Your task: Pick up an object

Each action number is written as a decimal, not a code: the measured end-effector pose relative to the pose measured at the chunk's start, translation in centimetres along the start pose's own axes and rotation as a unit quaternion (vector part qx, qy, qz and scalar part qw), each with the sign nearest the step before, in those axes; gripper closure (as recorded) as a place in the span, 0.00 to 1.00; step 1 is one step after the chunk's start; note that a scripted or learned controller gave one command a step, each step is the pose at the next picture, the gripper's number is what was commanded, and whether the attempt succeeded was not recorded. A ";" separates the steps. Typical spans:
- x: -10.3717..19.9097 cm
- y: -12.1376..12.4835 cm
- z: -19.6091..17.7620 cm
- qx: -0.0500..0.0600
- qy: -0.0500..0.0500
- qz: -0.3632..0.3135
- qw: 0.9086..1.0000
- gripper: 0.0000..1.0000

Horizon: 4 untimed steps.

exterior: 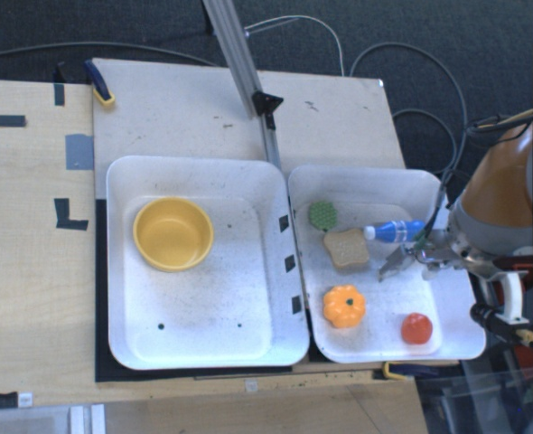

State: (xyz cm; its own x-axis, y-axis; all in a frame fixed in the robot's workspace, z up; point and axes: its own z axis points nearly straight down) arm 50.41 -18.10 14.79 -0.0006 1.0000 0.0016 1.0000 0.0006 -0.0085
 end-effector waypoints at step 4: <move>1.1 -0.9 -6.6 -0.006 -0.001 -0.001 1.000 1.00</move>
State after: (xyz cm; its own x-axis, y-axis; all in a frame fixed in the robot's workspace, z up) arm 49.61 -16.99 21.39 -0.0028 1.0000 -0.0011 1.0000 0.0028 0.0034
